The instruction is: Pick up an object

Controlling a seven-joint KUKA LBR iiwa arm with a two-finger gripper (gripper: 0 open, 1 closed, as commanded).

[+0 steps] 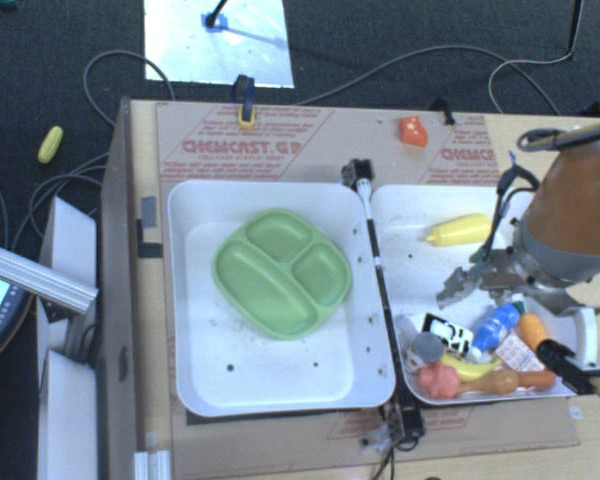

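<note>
I see a yellow squash (458, 230) lying just beyond the gripper (460, 286); finger state indeterminate.

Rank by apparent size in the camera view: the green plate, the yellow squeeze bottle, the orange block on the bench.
1. Green plate, by far the largest.
2. Yellow bottle.
3. Orange block, the smallest.

Hand (462, 286) over right bin (410, 213) — perhaps empty.
</note>
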